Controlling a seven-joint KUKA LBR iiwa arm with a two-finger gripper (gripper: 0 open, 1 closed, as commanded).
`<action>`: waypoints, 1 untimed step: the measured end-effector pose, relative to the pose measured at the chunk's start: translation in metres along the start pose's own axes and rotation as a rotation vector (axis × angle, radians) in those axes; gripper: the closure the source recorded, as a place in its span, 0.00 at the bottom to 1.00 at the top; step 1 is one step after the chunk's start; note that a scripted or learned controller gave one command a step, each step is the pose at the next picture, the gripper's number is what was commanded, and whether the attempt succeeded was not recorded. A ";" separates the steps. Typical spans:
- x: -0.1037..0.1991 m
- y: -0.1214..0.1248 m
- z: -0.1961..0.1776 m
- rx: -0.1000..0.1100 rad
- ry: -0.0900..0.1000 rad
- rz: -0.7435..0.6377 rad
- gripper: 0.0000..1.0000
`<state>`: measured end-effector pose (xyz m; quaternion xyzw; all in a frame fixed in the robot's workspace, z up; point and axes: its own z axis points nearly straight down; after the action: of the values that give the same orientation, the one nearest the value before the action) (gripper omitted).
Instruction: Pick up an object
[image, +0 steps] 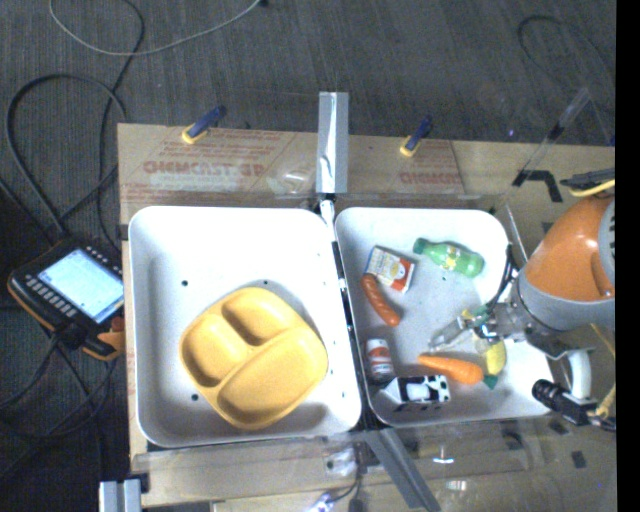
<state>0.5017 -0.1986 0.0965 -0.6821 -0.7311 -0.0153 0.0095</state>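
Observation:
The right bin (440, 295) holds several small objects. An orange carrot (452, 368) lies near its front, with a yellow and green piece (493, 358) just to its right. My gripper (468, 327) hangs low over the bin just above the carrot, open, with nothing between its fingers. Further left are a red sausage (381, 300), a small red and white carton (390, 268) and a small can (378, 358). A green bottle (450, 257) lies at the back. A black and white box (423, 389) rests against the front wall.
The left bin (160, 235) holds a yellow divided plate (255, 355). The arm's orange band (570, 265) overhangs the right bin's right edge. A hand-held control unit (75, 290) lies on the floor to the left.

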 end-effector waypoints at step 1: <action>0.030 0.003 -0.044 0.013 -0.031 -0.133 0.00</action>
<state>0.5020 -0.1700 0.1416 -0.6321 -0.7749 -0.0004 0.0016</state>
